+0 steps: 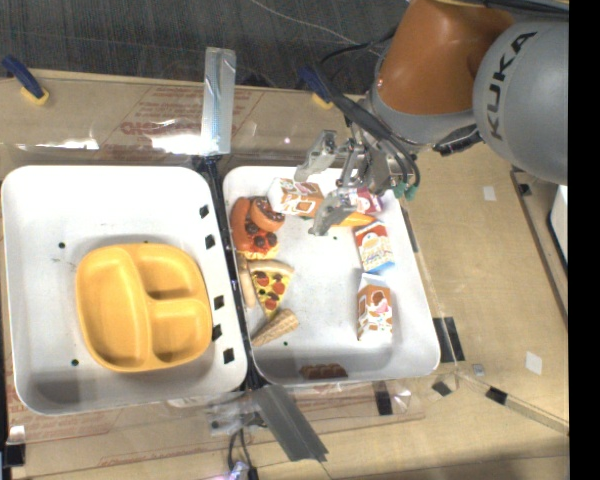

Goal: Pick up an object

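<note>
My gripper [320,190] hangs over the back of the right bin [420,340], open, with one finger [316,160] towards the back and the other [324,220] towards the front. A small white and orange carton [296,198] lies at the left of the gap, close to both fingers; I cannot tell if they touch it. Further right lie a yellow-orange piece [356,219], a white carton with blue [375,247] and a brown and white carton [375,311]. A red-orange toy food [253,224], a pizza slice [270,286] and a cone [274,327] line the bin's left side.
The left bin [40,193] holds a yellow compartment tray [143,305]. A brown flat piece [323,371] lies at the right bin's front wall. The arm's orange band [435,48] and grey body loom over the back right corner. A metal divider [218,98] stands behind the bins.
</note>
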Motion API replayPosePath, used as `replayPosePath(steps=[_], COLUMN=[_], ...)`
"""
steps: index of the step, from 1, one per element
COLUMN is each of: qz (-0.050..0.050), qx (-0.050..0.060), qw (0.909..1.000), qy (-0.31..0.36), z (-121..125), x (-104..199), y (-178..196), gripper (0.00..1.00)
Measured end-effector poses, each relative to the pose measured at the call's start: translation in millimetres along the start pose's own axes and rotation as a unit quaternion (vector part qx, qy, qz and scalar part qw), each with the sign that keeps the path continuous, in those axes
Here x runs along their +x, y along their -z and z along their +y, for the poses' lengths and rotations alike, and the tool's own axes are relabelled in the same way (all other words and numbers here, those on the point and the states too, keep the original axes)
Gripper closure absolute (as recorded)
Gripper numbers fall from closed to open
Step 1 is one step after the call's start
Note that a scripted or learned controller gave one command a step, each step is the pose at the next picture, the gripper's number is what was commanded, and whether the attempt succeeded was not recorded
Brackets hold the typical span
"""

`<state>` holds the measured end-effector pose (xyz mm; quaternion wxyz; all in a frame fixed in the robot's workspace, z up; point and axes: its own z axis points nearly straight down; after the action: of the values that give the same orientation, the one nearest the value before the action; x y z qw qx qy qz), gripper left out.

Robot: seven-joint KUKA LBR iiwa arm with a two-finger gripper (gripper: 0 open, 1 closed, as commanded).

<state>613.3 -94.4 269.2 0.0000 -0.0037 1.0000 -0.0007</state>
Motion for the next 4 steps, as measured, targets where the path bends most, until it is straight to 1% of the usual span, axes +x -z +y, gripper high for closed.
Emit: replayPosePath(steps=[1, 2, 3, 4], qz=[0.001, -0.003, -0.001, -0.002], qx=[0.000, 0.001, 0.000, 0.000], qw=[0.9967, 1.0000, 0.9997, 0.9996], qy=[-0.081, -0.006, 0.025, 0.028], z=[-101, -115, -114, -112], x=[58, 98, 111, 109], y=[-34, -175, -176, -165], gripper=[0.00, 0.00, 0.00, 1.00])
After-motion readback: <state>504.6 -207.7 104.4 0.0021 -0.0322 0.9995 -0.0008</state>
